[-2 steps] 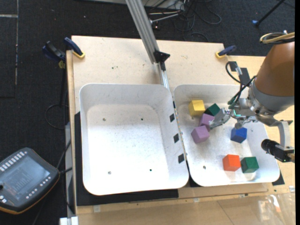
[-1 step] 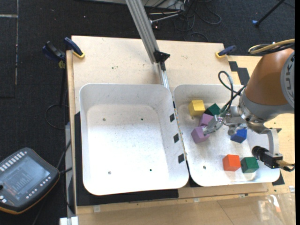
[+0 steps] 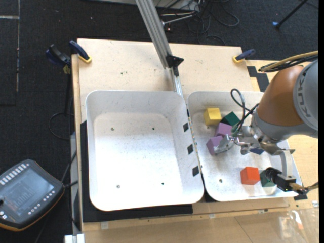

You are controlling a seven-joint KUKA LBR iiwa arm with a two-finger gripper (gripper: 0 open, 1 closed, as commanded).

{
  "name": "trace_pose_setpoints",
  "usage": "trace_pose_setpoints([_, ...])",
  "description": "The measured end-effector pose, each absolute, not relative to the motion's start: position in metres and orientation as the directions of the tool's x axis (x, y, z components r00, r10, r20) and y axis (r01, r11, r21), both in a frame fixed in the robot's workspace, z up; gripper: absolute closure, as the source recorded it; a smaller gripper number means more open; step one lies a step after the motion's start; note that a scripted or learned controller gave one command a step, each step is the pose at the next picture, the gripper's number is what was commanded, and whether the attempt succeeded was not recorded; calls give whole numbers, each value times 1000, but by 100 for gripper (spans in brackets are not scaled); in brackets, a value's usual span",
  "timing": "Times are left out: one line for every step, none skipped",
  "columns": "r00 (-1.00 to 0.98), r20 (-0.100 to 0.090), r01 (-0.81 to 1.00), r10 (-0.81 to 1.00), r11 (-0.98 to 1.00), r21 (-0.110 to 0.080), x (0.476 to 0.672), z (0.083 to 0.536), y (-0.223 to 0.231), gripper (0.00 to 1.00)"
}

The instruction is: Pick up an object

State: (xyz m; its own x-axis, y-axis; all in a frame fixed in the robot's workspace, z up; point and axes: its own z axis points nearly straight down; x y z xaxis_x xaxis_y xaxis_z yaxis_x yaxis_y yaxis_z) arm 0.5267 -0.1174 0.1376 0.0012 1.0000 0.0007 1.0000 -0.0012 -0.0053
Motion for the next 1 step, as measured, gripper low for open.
trace_pose_setpoints([1,-1,1000,1000,-1,-1,527,93,-117,0])
